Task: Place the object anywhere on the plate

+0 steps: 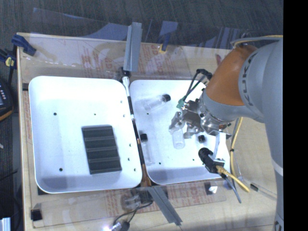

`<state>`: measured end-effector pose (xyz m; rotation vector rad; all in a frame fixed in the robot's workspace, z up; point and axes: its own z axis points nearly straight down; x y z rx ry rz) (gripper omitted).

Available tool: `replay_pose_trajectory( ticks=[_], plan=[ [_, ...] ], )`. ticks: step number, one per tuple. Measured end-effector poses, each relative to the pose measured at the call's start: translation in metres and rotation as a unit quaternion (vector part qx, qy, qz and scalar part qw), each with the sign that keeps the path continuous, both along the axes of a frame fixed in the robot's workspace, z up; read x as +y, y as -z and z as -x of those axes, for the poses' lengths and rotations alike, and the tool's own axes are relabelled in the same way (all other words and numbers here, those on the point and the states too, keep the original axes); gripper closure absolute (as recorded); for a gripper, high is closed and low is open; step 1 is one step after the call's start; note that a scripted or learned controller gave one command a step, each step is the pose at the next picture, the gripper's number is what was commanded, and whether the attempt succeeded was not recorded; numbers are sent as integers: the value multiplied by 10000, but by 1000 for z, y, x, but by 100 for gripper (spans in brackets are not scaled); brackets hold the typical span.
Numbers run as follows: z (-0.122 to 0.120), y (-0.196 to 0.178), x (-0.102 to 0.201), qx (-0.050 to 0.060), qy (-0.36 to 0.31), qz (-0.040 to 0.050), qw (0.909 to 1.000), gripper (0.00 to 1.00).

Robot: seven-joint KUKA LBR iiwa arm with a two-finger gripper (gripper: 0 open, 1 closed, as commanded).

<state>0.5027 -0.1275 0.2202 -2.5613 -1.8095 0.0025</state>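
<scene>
bins (72, 88): glossy white plastic; plate (101, 149): matt dark ribbed; bench (72, 59): wood

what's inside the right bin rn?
Right bin holds a clear bottle with a dark cap near its far side, and a second clear item under the end effector. The arm covers the bin's right part.

Grey arm (250, 81) reaching in from the right, bent low; orange band (231, 78) above the wrist; wrist turned leftward, cables looped beside it; gripper (177, 124) angled down-left, finger state not readable at this slant
</scene>
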Motion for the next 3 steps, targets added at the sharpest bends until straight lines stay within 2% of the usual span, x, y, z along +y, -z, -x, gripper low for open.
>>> replay_pose_trajectory(
  ticks=[1,2,3],
  plan=[
    [-22,30,111,16,592,9,9982,100],
    [-41,30,203,15,2103,21,9776,100],
    [-71,30,201,18,3468,27,9379,100]
  ],
)
